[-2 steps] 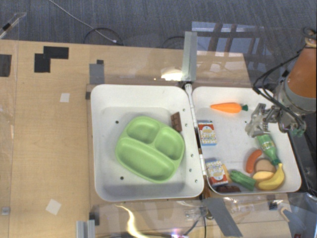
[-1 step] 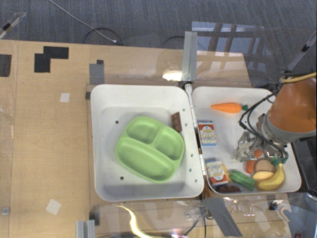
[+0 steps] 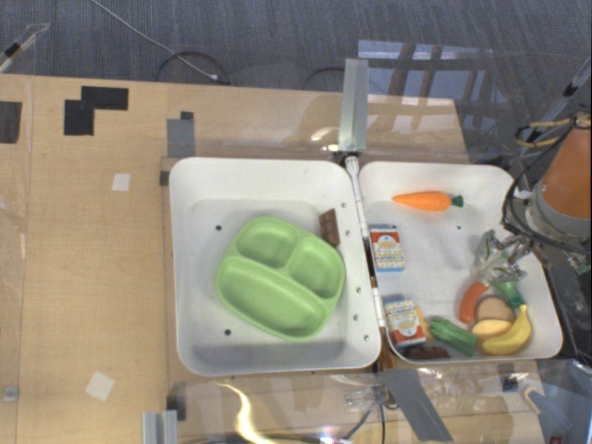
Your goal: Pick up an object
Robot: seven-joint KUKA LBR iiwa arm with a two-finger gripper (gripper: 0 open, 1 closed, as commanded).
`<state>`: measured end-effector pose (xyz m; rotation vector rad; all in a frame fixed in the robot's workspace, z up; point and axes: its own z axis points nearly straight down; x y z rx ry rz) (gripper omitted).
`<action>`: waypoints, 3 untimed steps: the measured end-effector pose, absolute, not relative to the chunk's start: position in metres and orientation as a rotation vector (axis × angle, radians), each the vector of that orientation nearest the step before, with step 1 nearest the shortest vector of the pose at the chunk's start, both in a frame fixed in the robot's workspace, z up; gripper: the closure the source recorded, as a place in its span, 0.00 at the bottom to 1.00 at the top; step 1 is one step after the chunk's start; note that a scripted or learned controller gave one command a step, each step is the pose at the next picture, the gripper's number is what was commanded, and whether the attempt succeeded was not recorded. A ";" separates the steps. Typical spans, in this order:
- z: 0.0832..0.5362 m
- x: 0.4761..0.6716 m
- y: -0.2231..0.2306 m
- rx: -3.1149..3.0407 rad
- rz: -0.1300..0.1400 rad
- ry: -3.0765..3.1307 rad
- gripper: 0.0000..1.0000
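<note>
Far left on the table (image 3: 83, 276): black squares near the far edge, small pale patches of tape toward the left and near edges.

Next, left bin (image 3: 185, 248), white and shallow. Inside it, a green divided plate (image 3: 280, 276), three compartments, lying slightly tilted across the bin's middle. Just beside the plate's far right corner, a small brown bar (image 3: 328, 228) leaning at the bin's right wall.

Across the shared wall, right bin (image 3: 444, 248). Along its left edge, a small printed carton (image 3: 387, 249), then a second similar carton (image 3: 404, 320) closer to the near left corner, touching a dark brown piece at the near edge. Near the far edge, an orange carrot (image 3: 425, 202) with green top pointing right, well apart from the rest. In the near right corner, a cluster of toy food pressed together: green vegetable (image 3: 451, 333), red-orange piece (image 3: 473, 301), pale beige oval (image 3: 492, 310), yellow banana (image 3: 511, 335) curving along the near right edge.

Furthest right, hand (image 3: 498, 259), metallic, hanging just above the cluster's far side, close over the red-orange piece and beige oval. Fingers spread apart, nothing visibly between them. Behind it, the grey and orange arm (image 3: 564, 188) at the bin's right edge, with dark cables above.
</note>
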<state>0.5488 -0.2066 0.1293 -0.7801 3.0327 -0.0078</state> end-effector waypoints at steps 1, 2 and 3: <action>0.091 0.505 -0.168 -0.786 -0.009 3.028 1.00; 0.093 0.506 -0.108 -1.277 -0.021 2.849 1.00; 0.093 0.500 -0.130 -1.532 -0.019 2.717 1.00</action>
